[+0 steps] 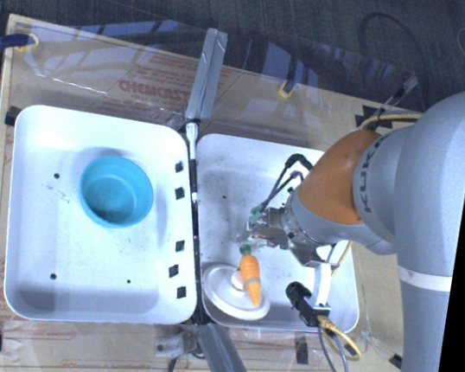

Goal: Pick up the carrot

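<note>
We see the small orange carrot (249,278) lying on a white round plate (217,296); the gripper (253,232) hangs just above it, grip state indiscernible. Approach step; next, descend and close.

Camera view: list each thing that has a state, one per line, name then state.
carrot: lying tilted on the white plate, green end toward the claw, not lifted.
white plate: flat in the right bin's near corner, bearing the carrot.
blue bowl: upright in the left bin.
claw: low in the right bin, just above the carrot's green end.
</note>
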`<move>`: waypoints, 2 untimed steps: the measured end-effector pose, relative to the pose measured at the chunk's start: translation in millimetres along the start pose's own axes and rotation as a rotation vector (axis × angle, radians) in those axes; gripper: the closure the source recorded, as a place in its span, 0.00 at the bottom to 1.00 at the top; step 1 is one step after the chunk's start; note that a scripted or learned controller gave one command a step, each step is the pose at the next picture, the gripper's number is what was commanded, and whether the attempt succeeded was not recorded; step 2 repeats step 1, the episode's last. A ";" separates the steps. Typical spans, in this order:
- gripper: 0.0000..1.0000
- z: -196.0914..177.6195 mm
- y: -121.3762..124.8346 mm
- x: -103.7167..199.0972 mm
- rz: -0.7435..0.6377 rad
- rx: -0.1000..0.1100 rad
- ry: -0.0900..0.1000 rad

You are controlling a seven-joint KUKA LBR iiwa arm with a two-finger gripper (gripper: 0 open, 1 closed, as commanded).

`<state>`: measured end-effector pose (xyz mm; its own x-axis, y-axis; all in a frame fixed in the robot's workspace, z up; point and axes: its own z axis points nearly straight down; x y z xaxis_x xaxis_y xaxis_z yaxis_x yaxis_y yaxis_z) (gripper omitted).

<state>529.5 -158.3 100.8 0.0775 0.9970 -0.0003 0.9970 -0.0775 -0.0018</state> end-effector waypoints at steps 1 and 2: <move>1.00 -136.8 -50.4 57.8 0.016 -0.002 0.001; 1.00 -136.8 -50.4 57.8 0.016 -0.002 0.001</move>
